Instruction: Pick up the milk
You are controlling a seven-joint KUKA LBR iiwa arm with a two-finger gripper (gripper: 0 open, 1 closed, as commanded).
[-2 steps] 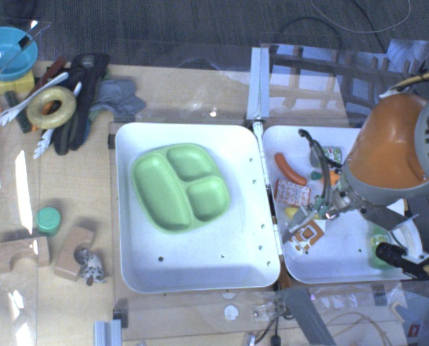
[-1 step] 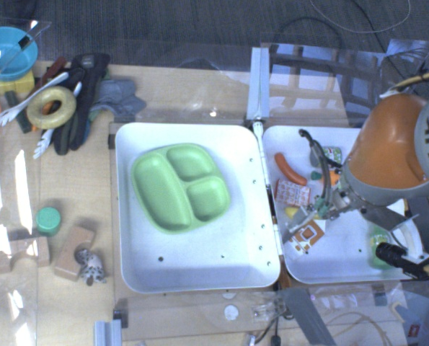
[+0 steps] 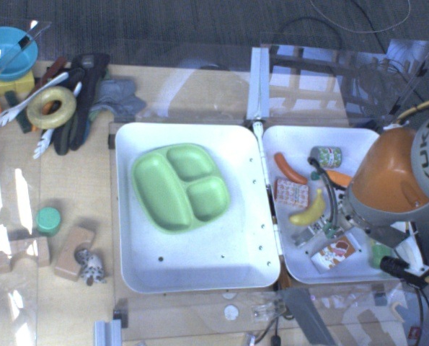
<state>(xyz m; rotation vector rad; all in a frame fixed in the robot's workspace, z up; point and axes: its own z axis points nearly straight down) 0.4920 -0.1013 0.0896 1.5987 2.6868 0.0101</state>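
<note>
We see the grey arm [image 3: 409, 175], with its orange band, reaching in from the right edge of the frame over the right-hand bin [image 3: 293, 269]. Its gripper [image 3: 328, 225] hangs low in the middle of that bin, just right of a yellow banana [image 3: 309, 209]. How the gripper is set we cannot tell, because the wrist hides most of it and the metal parts blur together. The milk [image 3: 334, 253], a small carton with a red and white face, lies flat near the lower edge of the right bin, just below the gripper and tilted toward the lower left; we cannot say whether the two touch. Above the banana sits a small red patterned packet [image 3: 290, 192], and above that a red-orange sausage-shaped item [image 3: 290, 167] lies at a slant. A green can [image 3: 326, 156] lies on its side near the bin's upper edge, beside the arm. A small green object [image 3: 379, 253] peeks out at the lower right, partly under the arm. In the left-hand bin [image 3: 192, 272] rests a green divided plate [image 3: 179, 186] with three compartments, in the upper left part of that bin. On the wooden bench at the left of the frame we see a blue bowl [image 3: 9, 51], a yellow ring [image 3: 52, 107], a green cap [image 3: 48, 220] and a wooden block [image 3: 73, 251].
</note>
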